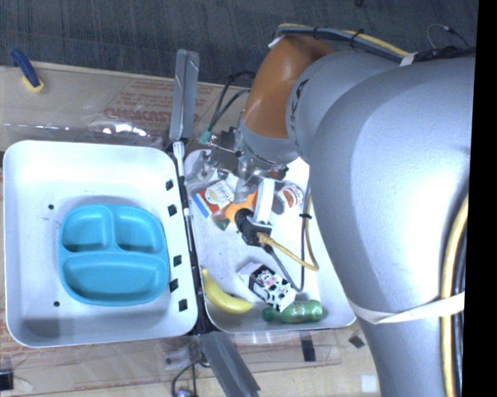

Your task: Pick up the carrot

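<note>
The carrot (236, 210) is a small orange piece with a green end, lying in the upper part of the right bin (336, 303). My gripper (232, 191) is lowered into that bin directly over the carrot, and its body hides part of it. The grey arm with its orange band covers most of the bin's right side.
A yellow banana (224, 296), a black-and-white patterned box (272, 287) and a green vegetable (296, 312) lie at the near end of the right bin. A red-and-white item (290, 195) sits by the gripper. The left bin (27, 192) holds a blue divided plate (113, 254).
</note>
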You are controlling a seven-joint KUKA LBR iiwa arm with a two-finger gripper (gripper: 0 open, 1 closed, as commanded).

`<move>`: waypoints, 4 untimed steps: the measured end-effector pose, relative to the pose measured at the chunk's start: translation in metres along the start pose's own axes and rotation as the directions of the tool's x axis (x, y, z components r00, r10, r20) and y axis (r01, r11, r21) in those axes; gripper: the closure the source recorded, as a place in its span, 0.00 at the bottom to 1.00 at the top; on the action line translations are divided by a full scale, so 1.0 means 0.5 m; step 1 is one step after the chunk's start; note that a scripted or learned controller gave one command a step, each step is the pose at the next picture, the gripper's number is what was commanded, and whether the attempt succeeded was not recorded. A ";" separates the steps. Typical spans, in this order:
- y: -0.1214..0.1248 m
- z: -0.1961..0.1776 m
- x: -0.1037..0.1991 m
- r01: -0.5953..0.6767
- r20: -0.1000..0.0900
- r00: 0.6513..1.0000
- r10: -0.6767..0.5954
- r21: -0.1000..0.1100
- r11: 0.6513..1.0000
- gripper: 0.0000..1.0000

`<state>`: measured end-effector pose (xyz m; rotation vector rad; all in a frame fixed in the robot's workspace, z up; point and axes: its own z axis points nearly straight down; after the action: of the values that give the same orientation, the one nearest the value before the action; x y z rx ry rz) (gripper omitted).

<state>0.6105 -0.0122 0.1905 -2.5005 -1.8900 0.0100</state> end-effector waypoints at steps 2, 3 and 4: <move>0.055 0.199 -0.241 -0.089 -0.001 0.996 0.089 -0.004 0.996 0.00; 0.054 0.179 -0.238 -0.083 -0.002 0.997 0.083 -0.001 0.997 1.00; 0.038 0.198 -0.248 -0.015 -0.002 1.000 0.015 -0.003 1.000 1.00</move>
<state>0.5938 -0.1366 0.0913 -2.5158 -1.8721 0.0047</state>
